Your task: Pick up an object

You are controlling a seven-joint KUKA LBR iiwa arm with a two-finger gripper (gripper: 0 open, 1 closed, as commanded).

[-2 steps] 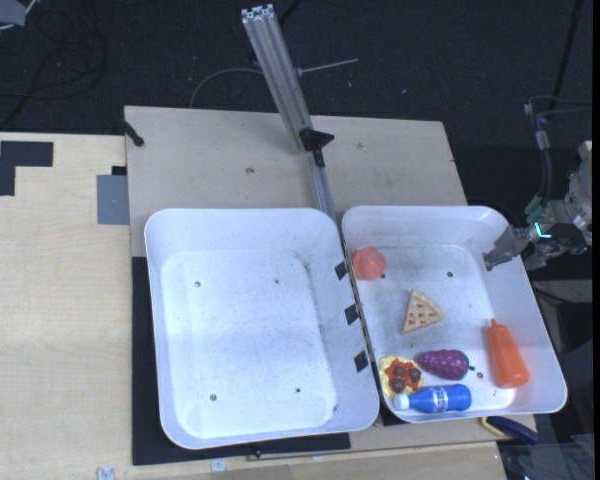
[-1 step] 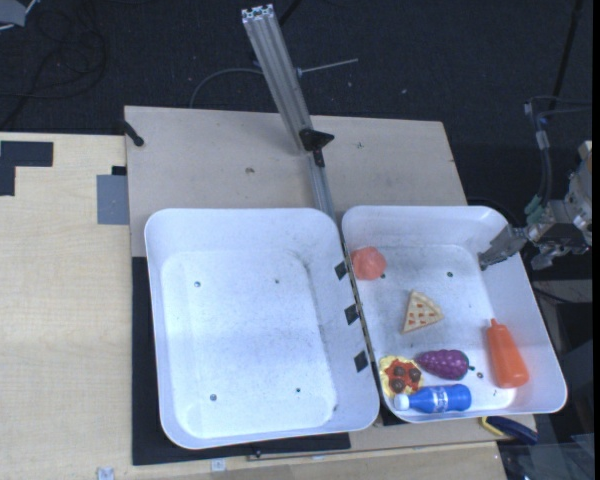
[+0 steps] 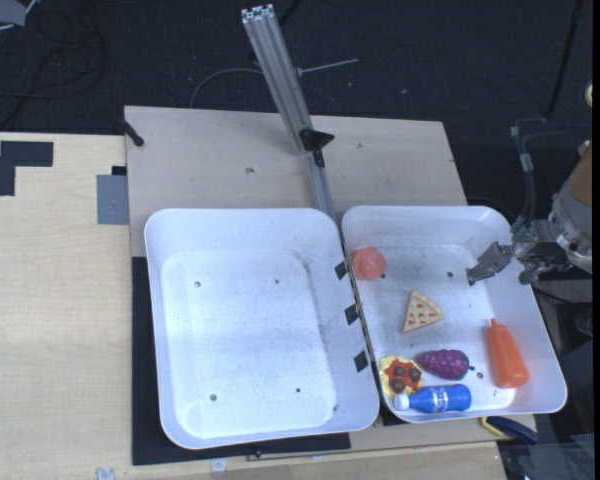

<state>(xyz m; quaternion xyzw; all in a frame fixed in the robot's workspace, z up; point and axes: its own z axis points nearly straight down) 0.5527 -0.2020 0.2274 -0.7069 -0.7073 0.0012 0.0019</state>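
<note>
The right bin holds several small items. A pinkish-red ball lies by its left wall, and a pizza slice lies near the middle. Along the front are purple grapes, a yellow-and-red toy and a blue bottle. An orange bottle lies at the right. My gripper hangs over the bin's right rim, above and right of the pizza slice, open with nothing between its fingers.
The left bin sits beside the right one, joined by black clips along the shared wall. A metal rail slants up behind the bins. The arm's orange band is at the right edge.
</note>
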